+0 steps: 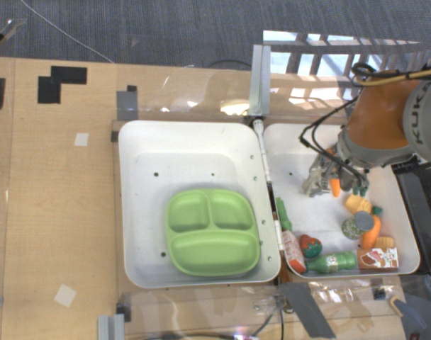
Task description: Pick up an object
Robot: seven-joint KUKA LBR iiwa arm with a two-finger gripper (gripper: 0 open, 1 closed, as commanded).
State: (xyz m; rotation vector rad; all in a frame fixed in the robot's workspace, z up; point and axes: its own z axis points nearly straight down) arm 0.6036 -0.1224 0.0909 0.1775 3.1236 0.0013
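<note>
My gripper [336,183] hangs low over the middle of the right bin [293,154], under the orange-banded wrist. Its fingers [315,182] stand apart, and a small orange piece [334,187] lies between them; whether they touch it I cannot tell. Just right of the gripper lie a yellow item [357,204], a grey-green round item [356,227] and an orange carrot [372,234]. Along the bin's front edge sit a red-and-white carton [379,258], a green bottle [332,263], a red fruit [311,246] and a red-and-white packet [292,250].
The left bin [152,154] holds a green three-compartment plate [213,232]. A thin green stick [281,211] lies by the wall between the bins. Black cables [322,129] loop from the wrist over the right bin's back half.
</note>
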